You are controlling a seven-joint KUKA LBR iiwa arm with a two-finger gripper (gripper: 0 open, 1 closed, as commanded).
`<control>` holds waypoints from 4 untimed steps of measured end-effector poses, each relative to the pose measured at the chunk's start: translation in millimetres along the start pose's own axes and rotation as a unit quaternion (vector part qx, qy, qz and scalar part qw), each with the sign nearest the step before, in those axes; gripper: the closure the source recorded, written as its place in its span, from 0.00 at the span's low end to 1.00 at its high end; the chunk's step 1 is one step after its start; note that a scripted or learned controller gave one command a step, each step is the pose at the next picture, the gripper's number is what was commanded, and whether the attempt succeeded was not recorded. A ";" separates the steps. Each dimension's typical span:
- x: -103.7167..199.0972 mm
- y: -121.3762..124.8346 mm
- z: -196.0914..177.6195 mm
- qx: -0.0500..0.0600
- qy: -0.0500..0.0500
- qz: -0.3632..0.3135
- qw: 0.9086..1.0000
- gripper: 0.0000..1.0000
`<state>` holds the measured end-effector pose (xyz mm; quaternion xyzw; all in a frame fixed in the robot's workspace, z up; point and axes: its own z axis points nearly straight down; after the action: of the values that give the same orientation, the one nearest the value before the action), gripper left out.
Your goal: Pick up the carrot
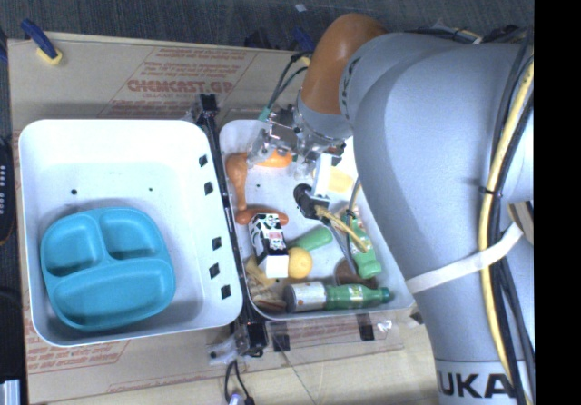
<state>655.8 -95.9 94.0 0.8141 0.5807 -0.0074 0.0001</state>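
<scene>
Gripper (289, 147), its grip impossible to tell, hovers at the carrot (271, 158) in the right bin's (238, 133) far corner, where crowding clutter could spoil the grasp.

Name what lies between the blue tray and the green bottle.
In the camera view, between the blue tray and the green bottle run the bins' adjoining walls.

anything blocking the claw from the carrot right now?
Nothing visible does. The claw sits at the far end of the right bin, directly over the orange carrot. The bottle, lemon and other items lie nearer the camera, away from it.
</scene>
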 end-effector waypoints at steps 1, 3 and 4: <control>1.5 -0.5 -9.9 0.003 0.001 -0.004 1.000 1.00; -19.5 -39.2 4.7 0.003 0.004 0.120 0.993 0.00; -5.0 -22.3 2.9 0.001 0.005 0.248 0.969 0.00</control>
<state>633.0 -93.4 91.3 0.9327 0.3607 -0.0037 -0.0017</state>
